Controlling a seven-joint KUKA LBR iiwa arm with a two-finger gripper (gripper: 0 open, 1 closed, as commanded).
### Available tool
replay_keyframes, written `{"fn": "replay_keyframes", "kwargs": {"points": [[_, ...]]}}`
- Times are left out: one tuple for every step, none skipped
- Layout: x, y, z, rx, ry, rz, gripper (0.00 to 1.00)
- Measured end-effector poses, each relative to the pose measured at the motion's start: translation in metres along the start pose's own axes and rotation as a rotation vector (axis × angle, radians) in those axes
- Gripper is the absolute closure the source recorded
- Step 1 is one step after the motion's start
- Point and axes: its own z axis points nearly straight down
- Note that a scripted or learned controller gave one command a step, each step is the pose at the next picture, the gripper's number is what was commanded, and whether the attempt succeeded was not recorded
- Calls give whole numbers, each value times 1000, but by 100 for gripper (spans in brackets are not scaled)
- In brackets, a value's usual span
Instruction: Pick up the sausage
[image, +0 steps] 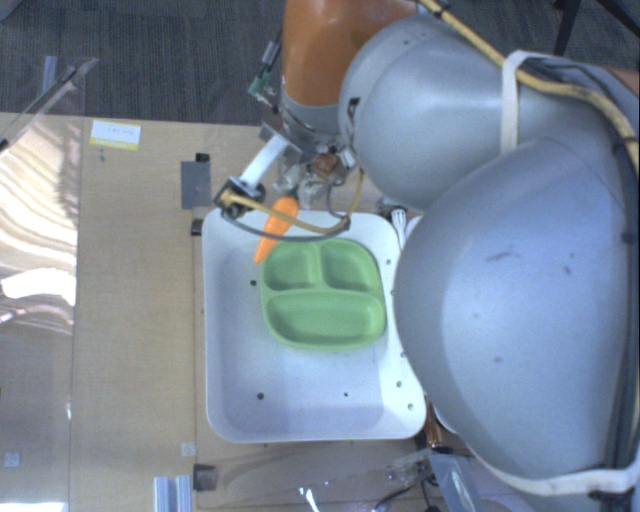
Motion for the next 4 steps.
{"fn": "replay_keyframes", "kwargs": {"points": [[15,-11,-24,-1,2,9,100],[15,-10,-88,-2,5,29,100],[-15,-44,35,2,-2,463,100],[-39,-73,-8,2,-4,164,100]]}}
